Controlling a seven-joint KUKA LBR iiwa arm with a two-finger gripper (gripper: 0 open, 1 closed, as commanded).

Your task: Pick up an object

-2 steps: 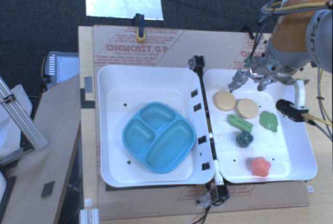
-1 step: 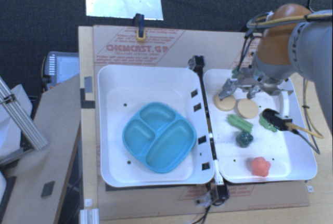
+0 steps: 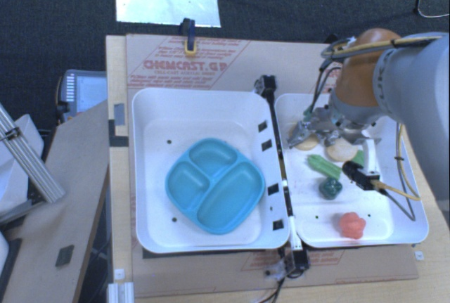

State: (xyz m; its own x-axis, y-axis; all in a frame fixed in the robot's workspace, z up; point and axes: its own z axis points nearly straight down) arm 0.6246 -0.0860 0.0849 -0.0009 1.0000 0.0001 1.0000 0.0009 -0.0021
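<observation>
Pale tan piece (image 3: 307,144), flat and rounded, lies in the upper part of the right bin (image 3: 401,231), touching or just under the gripper (image 3: 306,131), which sits low over it at the end of the arm (image 3: 415,80); whether it is open or closed cannot be told here. A second pale piece (image 3: 340,150) lies just beside, toward the arm, with the green piece (image 3: 323,166) below them, long axis slanting down to the right. My judgement: the nearest pick is straight beneath, so little sideways travel is needed. The red object (image 3: 352,225) sits well apart, toward the bin's near edge.
</observation>
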